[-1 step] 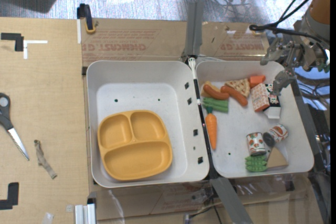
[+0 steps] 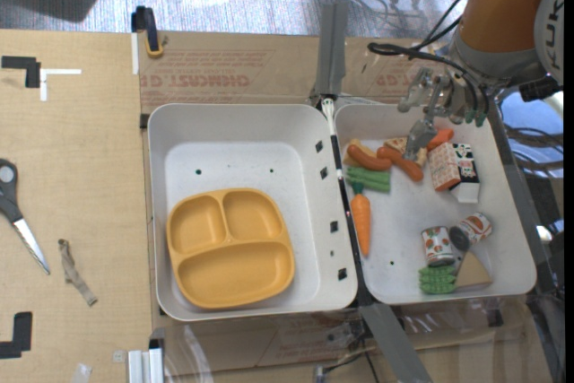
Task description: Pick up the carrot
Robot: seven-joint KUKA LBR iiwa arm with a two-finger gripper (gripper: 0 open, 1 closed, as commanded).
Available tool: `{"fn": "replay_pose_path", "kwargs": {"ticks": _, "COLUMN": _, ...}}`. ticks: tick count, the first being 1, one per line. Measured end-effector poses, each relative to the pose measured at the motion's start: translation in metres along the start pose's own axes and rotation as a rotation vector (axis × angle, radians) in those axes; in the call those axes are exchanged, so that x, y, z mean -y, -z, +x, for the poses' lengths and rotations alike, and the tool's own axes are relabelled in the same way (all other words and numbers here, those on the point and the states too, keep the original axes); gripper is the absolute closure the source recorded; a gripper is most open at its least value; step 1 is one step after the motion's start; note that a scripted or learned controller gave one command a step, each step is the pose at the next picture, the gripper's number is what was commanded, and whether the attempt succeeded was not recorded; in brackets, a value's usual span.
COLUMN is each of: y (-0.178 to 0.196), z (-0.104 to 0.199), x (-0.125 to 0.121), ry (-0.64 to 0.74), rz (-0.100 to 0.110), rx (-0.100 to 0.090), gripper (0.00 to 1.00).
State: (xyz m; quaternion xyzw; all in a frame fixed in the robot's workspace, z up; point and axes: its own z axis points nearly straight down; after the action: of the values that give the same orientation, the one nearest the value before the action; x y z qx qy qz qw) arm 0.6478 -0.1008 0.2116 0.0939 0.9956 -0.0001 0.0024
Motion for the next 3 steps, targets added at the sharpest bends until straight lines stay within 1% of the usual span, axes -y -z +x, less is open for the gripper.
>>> {"fn": "replay_pose_path", "kwargs": {"ticks": 1, "y": -0.104, "z": 0.037, "x": -0.002, "ry": -0.240, "rz": 0.001, "rx": -0.002, "gripper": 0.00}}
{"fn": "replay_pose_path", "kwargs": {"ticks": 2, "y": -0.117, "z": 0.087, "x": 0.012, "ry": -0.066, "rz": 0.000, "rx": 0.002, "gripper": 0.00}}
{"fn": "replay_pose_path", "kwargs": {"ticks": 3, "y": -0.117, "z": 0.134, "x": 0.018, "ry": 0.475, "rz": 0.000, "rx": 0.002, "gripper": 0.00}}
